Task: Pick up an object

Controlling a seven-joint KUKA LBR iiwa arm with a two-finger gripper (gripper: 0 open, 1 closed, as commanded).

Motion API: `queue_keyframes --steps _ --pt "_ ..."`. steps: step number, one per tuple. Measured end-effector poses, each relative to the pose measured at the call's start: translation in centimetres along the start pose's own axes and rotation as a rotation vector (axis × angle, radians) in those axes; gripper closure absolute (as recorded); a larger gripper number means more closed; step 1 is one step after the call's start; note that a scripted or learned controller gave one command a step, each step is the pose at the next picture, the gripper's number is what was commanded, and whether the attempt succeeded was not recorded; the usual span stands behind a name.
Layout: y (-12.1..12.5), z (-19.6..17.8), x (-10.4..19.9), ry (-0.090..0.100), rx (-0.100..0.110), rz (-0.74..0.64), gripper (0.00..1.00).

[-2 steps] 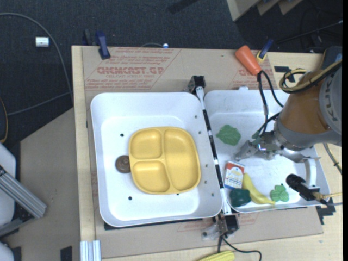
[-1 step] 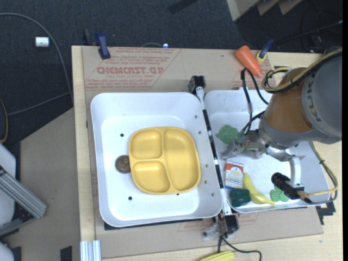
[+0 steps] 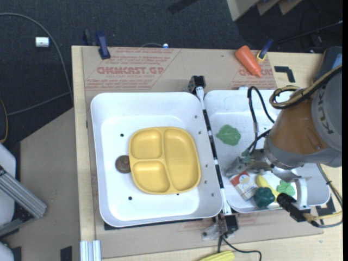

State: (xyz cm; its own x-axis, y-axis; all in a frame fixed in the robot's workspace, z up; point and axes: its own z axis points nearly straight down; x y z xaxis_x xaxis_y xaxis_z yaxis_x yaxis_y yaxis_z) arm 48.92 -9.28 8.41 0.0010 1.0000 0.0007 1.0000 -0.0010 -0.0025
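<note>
Nothing is seen lifted yet: the gripper [image 3: 243, 167] is lowered into the right bin [image 3: 231, 105], lower right of frame, beside a red-and-white packet [image 3: 244, 184]. Whether its pincer is apart or together cannot be told; the pick is judged outstanding.

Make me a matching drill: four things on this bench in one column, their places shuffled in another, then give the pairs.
1. yellow plate
2. brown disc
3. green leaf
4. carrot

A. on the board behind the right bin
B. middle of the left bin
C. right bin, far half
D. left bin, against the plate's left edge

Pairs: 1-B, 2-D, 3-C, 4-A
</note>
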Motion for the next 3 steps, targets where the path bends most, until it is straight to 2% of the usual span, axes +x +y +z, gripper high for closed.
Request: queue_keyframes --steps 1,2,3 --pt "0.1 -1.0 0.0 0.0 -0.003 0.0 1.0" --pt "4.0 -9.3 -8.4 -0.004 -0.006 0.001 1.0" --pt "3.9 -9.1 -8.3 -0.002 -0.003 0.0 0.0"
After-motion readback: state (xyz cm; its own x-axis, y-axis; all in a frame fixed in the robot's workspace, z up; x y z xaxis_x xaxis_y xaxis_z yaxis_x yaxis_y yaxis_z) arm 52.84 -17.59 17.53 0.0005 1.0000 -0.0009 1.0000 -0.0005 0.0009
